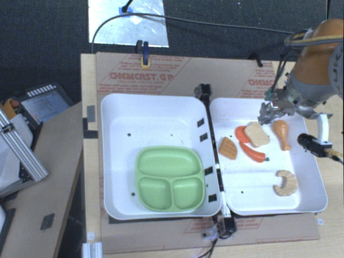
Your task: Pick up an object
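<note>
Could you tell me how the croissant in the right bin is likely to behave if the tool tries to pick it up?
The croissant looks like moulded toy food, so probably stiff and light. Its curved, ridged shape may slip from a pinch. It lies flat and apart from the other pieces, so it seems unlikely to roll.

Grey arm — orange band above wrist, metallic hand.
</note>
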`<action>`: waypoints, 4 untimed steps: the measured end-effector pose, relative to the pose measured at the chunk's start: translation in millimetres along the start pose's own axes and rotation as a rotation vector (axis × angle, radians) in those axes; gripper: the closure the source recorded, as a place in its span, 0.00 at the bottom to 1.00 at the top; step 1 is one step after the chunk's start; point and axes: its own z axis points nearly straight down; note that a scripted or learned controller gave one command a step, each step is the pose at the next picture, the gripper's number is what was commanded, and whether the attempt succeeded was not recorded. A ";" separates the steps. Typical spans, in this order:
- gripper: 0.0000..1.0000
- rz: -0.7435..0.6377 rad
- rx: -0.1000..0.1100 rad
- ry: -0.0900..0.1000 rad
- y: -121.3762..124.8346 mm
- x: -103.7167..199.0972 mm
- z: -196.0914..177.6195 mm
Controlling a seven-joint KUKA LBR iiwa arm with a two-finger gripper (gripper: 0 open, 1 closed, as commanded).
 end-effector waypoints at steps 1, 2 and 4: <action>1.00 -0.004 0.000 0.000 1.3 -0.2 -27.6; 1.00 -0.008 0.004 0.002 -4.7 49.4 -17.6; 1.00 -0.009 0.003 0.002 -3.8 160.7 -4.9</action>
